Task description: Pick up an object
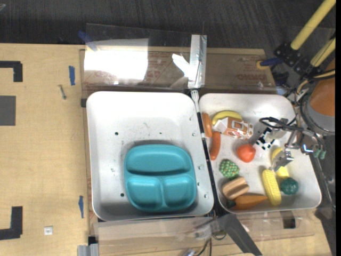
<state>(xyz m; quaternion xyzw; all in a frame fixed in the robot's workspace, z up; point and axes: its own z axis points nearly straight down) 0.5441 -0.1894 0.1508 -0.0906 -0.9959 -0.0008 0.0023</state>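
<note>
Two bins: a left white bin (101, 143) bearing a teal divided tray (159, 176), and a right white bin (303, 199) crowded with toy food.
Step in hand: approach, by my reading; nothing is lifted and no object sits between the fingers.
Gripper (282, 156): low over the right half of the right bin, reaching in from the right; whether it is open or closed I cannot tell, since dark cabling and metal parts blur together there.
Nearest candidates: a corn cob (271, 186) just below the gripper, and a small yellow piece (283, 171) just beside it, near the tool's tip.
Other objects: a red tomato (245, 153) to the gripper's left, a dark green round item (289, 186) beside the corn, a green bumpy item (229, 168), a hot dog (235, 186), a carrot (249, 200) along the near wall, a banana (226, 116) at the far side.
Next move calls for: settling on one item, probably the corn or the yellow piece, centring over it, descending straight and closing without nudging its neighbours.
Risk: items lie close together, so a finger may land on a second one.
</note>
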